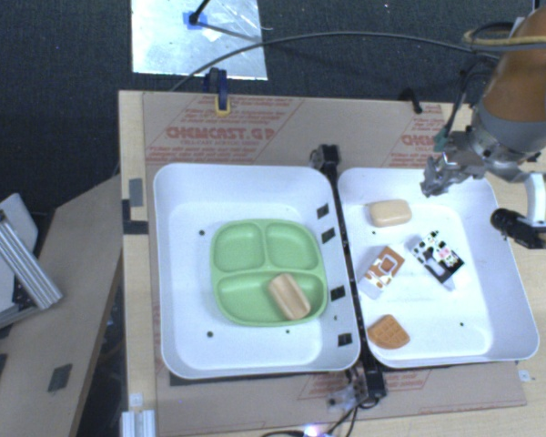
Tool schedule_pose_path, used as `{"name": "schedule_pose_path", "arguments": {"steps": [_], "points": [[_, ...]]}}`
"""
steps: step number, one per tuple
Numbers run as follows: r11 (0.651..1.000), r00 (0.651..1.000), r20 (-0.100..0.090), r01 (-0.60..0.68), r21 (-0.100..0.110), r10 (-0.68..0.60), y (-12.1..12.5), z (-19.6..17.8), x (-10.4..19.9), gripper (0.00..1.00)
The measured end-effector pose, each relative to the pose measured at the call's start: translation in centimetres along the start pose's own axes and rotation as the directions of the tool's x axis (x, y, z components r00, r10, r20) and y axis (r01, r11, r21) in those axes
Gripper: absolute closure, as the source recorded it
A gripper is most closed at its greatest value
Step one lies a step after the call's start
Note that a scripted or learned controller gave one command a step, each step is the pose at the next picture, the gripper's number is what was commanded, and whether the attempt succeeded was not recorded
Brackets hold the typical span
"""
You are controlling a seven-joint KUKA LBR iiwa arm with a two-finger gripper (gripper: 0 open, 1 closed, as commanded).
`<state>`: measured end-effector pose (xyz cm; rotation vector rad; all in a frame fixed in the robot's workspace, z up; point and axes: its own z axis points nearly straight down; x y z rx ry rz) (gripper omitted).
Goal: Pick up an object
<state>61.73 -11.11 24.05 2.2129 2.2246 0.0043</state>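
The right bin [500, 326] holds a pale bun-shaped piece [389, 213], a small orange and white packet [382, 269], a black and white patterned object [437, 258] and a round brown cookie [388, 332]. My gripper [434, 184] hangs over the right bin's back edge, to the right of and behind the bun, with nothing visible between its fingers. The grey arm with its orange band [528, 71] comes in from the upper right. In the left bin [182, 244] lies a green divided plate [232, 271] with a tan bread roll [288, 296] in its near right compartment.
A black divider strip [339, 262] runs between the two bins. Both bins rest on a cardboard sheet [246, 126] with red print. A black cable [346, 36] arcs across the back, and a metal frame [18, 262] stands at the left.
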Motion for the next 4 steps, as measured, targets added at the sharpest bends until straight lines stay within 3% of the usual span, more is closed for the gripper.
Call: {"name": "schedule_pose_path", "arguments": {"steps": [2,4], "points": [[1.0,1.0,-0.003,0.005,0.002,-0.005,2.4,0.1,10.7,1.0],[1.0,1.0,-0.002,0.004,0.004,-0.004,1.5,1.5,21.1,1.0]]}}
